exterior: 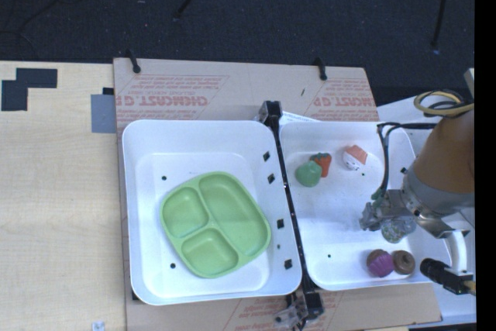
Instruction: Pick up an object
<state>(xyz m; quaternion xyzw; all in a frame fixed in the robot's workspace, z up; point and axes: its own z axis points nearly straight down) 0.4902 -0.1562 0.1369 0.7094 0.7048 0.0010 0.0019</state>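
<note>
Nearest the camera, in the right shallow white bin [341,275], a magenta ball-like toy [379,263] lies touching a brown ring-shaped doughnut toy [404,261] by the front wall. Just behind them the tool [380,217] of the grey arm with its orange band [449,155] hangs low over the bin floor; whether it is spread or pressed together cannot be told. In the left white bin [147,244] lies a light green divided plastic plate [215,222]. Farther back in the right bin, a green and red round toy [311,169] sits near the divider, and a small white and orange block [355,157] lies apart from it, on the arm's side. Both bins rest on a cardboard sheet [232,89] on the worktop.
</note>
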